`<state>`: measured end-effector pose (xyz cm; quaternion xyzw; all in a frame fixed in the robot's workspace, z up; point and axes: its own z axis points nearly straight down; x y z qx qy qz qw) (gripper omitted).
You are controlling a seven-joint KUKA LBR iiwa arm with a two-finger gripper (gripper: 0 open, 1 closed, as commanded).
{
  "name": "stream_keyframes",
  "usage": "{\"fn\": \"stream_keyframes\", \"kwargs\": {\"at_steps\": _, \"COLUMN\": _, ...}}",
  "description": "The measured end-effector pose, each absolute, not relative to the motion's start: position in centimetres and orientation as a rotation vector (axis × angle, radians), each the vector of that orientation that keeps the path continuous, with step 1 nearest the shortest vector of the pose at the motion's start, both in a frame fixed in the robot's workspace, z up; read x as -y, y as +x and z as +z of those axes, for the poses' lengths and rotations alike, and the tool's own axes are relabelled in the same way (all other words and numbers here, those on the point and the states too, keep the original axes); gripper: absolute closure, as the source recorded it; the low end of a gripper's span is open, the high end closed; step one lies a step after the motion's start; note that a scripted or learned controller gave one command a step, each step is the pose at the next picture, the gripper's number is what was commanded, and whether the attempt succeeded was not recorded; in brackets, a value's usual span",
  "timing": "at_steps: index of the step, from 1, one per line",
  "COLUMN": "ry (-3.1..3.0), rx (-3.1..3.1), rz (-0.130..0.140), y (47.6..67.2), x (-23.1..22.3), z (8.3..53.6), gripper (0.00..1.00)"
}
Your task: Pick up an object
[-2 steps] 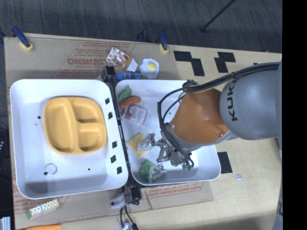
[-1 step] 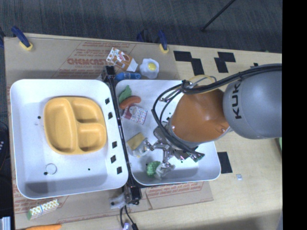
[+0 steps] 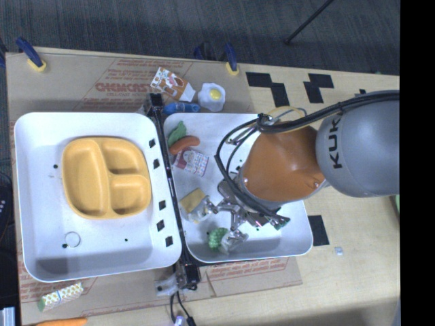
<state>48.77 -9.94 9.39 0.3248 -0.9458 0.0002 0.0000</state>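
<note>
Camera view: grey arm (image 3: 360, 148) with orange band reaching from the right over the right bin (image 3: 299, 240). Left bin (image 3: 27, 182) holds a yellow divided tray (image 3: 105, 176). Gripper (image 3: 234, 233) low at the right bin's near edge; finger spread cannot be told. Green object (image 3: 217, 237) lies just left of the fingertips, touching or nearly so.

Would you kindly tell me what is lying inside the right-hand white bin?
The right bin holds a toy hot dog, a small printed packet, a yellow block and a green item beside the gripper; the arm covers the remainder.
</note>
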Motion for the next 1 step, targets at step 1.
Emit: {"fn": "stream_keyframes", "kwargs": {"at_steps": 1, "ry": 1.939, "rx": 2.471, "rz": -0.002, "y": 50.39, "x": 10.09, "z": 9.17, "gripper": 0.00}}
